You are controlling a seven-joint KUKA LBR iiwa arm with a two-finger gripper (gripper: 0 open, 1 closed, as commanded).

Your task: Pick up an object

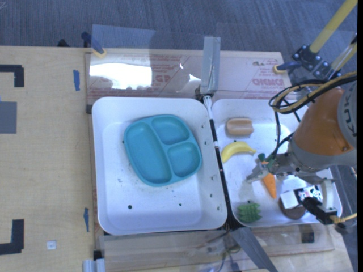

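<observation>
Reaching into the right white bin (317, 217), my end effector (264, 166) hangs just above the small orange carrot (270, 185); how far it is open I cannot tell. Yellow banana (237, 150), tan bread roll (239, 127), green broccoli floret (248, 211) lie nearby. Left bin (108, 208): blue divided plastic plate (163, 149).

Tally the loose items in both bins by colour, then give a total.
Blue: 1, tray
Tan: 1, bun
Yellow: 1, banana
Orange: 1, carrot
Green: 1, broccoli
Total: 5
</observation>
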